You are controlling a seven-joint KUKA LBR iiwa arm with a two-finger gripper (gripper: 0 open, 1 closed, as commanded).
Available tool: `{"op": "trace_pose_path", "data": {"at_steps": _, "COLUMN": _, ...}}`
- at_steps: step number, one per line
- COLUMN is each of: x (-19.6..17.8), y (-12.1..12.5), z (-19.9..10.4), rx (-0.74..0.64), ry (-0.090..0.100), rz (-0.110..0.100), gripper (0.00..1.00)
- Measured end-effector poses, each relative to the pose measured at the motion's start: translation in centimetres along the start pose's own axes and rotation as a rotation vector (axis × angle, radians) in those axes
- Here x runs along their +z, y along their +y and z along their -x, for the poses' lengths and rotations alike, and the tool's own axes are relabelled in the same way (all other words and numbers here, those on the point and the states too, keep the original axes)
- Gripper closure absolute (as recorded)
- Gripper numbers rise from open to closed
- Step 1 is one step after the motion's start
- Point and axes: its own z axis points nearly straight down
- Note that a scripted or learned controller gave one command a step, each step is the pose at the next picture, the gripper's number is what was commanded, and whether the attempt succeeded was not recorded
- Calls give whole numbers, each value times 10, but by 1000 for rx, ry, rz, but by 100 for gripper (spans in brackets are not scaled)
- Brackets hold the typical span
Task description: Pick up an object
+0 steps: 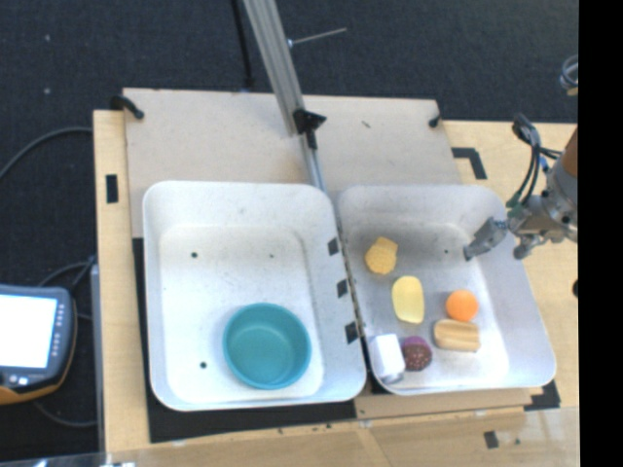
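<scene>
The right bin [516, 358] holds several small items: an orange-yellow lump [382, 255], a pale yellow piece [409, 300], an orange ball [462, 305], a tan roll [456, 336], a dark red ball [417, 354] and a white block [388, 356]. My gripper [494, 251] hangs over the bin's upper right part, above and to the right of the orange ball. Its two fingers are spread open with nothing between them. It touches none of the items.
The left bin [175, 232] holds a teal bowl [268, 345] near its front. A slanted metal post [277, 56] rises behind the seam between the bins. A screen device [34, 339] sits off the bench at the left.
</scene>
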Motion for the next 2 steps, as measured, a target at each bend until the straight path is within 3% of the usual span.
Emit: {"op": "trace_pose_path", "data": {"at_steps": 2, "x": 88, "y": 5, "z": 5, "rx": 3, "ry": -1, "rz": 2, "gripper": 0}}
